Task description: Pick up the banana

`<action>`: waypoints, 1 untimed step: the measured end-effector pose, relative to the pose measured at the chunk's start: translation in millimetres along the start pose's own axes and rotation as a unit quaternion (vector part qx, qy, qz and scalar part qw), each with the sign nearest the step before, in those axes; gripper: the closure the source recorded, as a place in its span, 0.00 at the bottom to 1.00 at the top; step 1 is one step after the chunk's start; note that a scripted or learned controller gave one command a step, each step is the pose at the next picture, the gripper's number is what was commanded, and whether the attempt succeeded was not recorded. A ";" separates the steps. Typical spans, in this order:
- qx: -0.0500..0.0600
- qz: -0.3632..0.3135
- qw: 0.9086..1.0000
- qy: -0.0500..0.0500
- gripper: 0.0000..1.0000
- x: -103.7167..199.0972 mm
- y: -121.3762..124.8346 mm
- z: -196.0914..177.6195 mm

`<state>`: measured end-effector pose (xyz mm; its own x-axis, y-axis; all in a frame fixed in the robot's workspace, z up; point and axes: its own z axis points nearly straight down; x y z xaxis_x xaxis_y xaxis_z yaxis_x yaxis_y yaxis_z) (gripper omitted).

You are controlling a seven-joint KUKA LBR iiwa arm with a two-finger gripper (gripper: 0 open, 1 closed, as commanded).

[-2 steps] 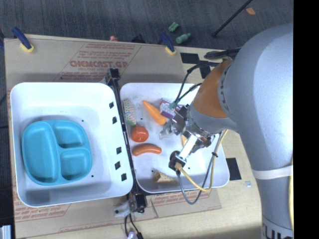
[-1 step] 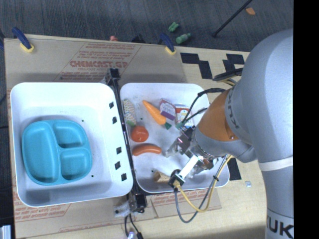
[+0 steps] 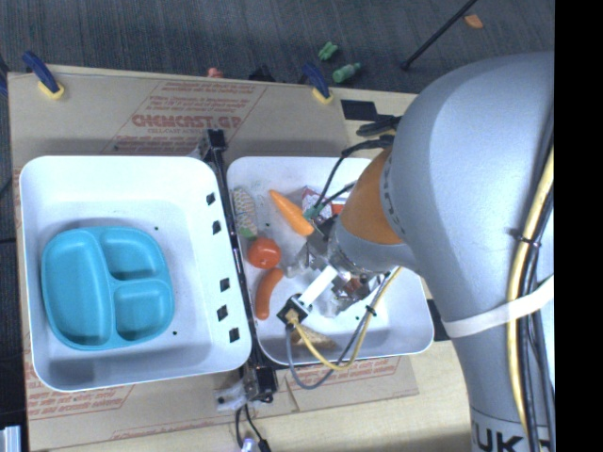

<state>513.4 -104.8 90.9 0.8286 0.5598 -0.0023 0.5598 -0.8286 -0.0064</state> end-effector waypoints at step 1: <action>-0.001 -0.038 0.999 0.000 0.00 -37.6 39.4 -51.6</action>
<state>504.6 -158.7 142.4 0.7834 0.6215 -0.0011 0.6215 -0.7834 -0.0045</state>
